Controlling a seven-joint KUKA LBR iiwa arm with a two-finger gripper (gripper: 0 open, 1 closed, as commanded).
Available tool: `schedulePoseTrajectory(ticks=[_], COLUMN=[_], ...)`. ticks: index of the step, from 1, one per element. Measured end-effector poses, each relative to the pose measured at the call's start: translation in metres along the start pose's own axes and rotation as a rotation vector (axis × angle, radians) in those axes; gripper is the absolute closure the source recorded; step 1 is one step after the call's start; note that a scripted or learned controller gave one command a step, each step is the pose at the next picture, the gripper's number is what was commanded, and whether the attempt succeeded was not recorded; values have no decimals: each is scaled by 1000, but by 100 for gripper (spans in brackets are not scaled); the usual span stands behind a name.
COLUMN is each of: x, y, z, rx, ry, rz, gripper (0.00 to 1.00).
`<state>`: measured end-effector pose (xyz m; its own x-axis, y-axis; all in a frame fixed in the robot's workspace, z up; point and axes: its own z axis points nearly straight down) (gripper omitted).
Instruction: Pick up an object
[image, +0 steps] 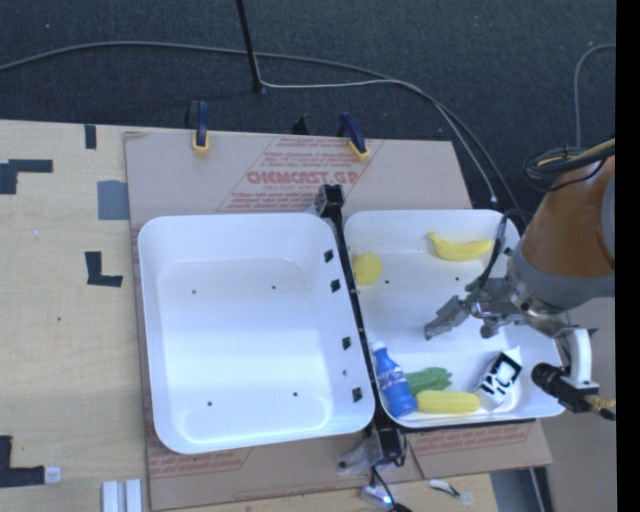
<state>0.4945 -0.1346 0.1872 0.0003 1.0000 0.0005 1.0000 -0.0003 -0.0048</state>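
My gripper (450, 310) hangs over the middle of the right bin (400, 235), open with nothing between its fingers. A yellow banana (460, 246) lies at the bin's far side, above the gripper. A round yellow fruit (367, 268) sits by the divider to the gripper's left. Along the near edge lie a blue bottle (392, 381), a green item (428, 379), a long yellow item (448, 402) and a white and black item (500, 378), all below the gripper and apart from it.
The left bin (160, 250) stands beside the right one, split off by a black-clipped divider (345, 300). Both rest on a cardboard sheet (290, 170) held by clamps at the back. The arm's orange band (570, 235) overhangs the right bin's right rim.
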Motion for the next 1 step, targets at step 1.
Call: schedulePoseTrajectory(ticks=[1], x=[0], y=[1], z=[-2], rx=[-4], ry=[-1], rz=[-1], gripper=[0])
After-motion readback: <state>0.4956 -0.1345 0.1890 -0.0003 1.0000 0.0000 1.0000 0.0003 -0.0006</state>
